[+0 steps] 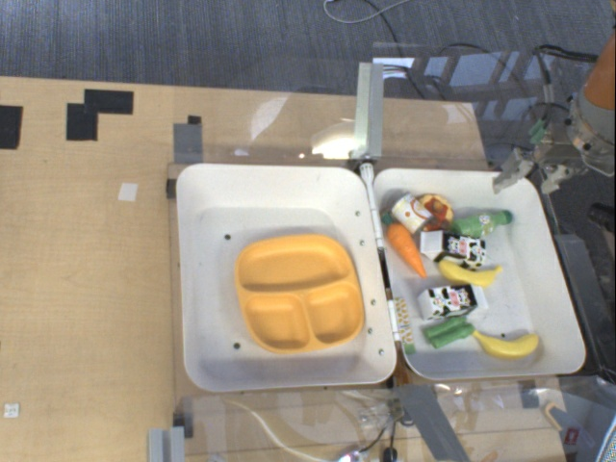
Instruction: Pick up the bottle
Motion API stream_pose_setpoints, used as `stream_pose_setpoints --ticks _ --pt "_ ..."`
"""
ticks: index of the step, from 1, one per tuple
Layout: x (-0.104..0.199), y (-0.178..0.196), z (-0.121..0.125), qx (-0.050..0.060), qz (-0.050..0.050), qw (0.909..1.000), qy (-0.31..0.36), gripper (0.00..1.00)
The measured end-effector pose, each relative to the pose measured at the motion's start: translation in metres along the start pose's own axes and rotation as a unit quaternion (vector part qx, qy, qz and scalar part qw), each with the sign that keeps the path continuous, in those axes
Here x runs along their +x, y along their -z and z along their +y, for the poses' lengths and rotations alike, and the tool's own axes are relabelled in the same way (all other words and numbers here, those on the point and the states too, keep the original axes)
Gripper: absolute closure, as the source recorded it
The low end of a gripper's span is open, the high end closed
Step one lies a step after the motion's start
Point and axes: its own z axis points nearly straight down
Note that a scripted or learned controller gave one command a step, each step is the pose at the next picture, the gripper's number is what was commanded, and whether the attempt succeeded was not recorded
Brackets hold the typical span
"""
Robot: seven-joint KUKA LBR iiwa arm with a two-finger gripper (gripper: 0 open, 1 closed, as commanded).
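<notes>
You are looking at a robot lab or test cell, not a home or kitchen. The two white bins sit in a metal frame fixed to a pale wooden bench, with clear plastic sheets around the edges. Black square markers are stuck on the bench top, the sort used for camera setup. A loose cable trails across grey carpet behind the bench, and more wiring hangs by the robot arm at the right edge. The things in the bins are toys: an orange divided plate, plastic bananas, a plastic carrot and small milk cartons
</notes>
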Motion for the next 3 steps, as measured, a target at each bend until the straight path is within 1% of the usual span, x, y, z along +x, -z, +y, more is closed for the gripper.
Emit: stream_pose_setpoints --ticks 1,2,3 --pt "0.016 -0.019 0.026 -0.001 0.0 0.9996 -0.029 0.0" --pt "0.027 0.133 0.004 -0.002 -0.001 0.9897 0.143 0.0" --pt "-0.001 0.204 0.026 -0.002 -0.001 0.9957 0.093 0.0"
